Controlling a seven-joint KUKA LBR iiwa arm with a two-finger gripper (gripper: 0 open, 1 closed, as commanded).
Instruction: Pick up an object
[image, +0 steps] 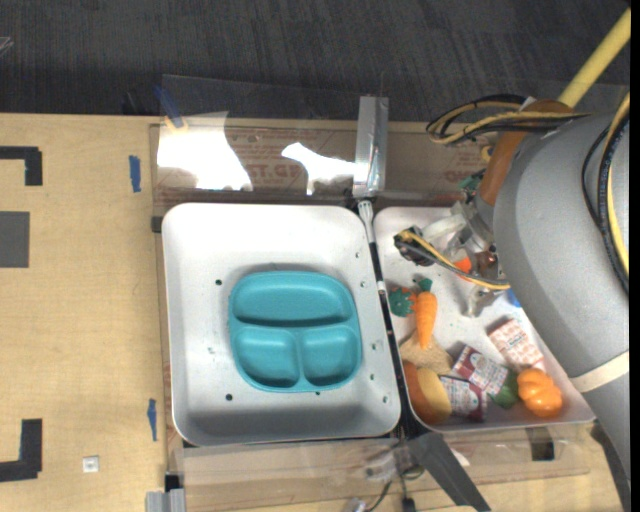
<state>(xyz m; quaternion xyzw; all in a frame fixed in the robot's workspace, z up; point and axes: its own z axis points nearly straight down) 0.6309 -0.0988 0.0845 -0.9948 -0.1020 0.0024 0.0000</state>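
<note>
Two bins under me, side by side. Left bin (190, 300) holds a teal compartment tray (294, 328), lying flat near its middle. Right bin (560, 415) holds the clutter: a toy carrot (425, 315) upright-ish near the dividing wall, a small green piece (401, 300) just beside it, a yellow-orange lump (430, 392) at the near corner, red-and-white packets (478, 378) in a loose heap, another packet (514, 343) further right, and an orange pumpkin-like toy (541, 392) at the near right.

My pincer (465, 262) hangs over the far part of the right bin, wrapped in cable and partly masked by my own grey arm (570, 240). How far it stands open I cannot tell, and I see nothing I could call held.

No target is named, so any of the right-bin pieces would serve. The carrot lies nearest my tip, a little toward the bench's near side.

Risks, as I judge them:
- Packets overlap; closing there could pinch two at once or slide off a glossy face.
- Carrot sits close to the bin wall; one finger may strike the rim.
- Rounded toys could squirt out sideways under a shallow grip.
- Loose yellow cable (425, 250) dangles by my tip and might snag a piece.
</note>
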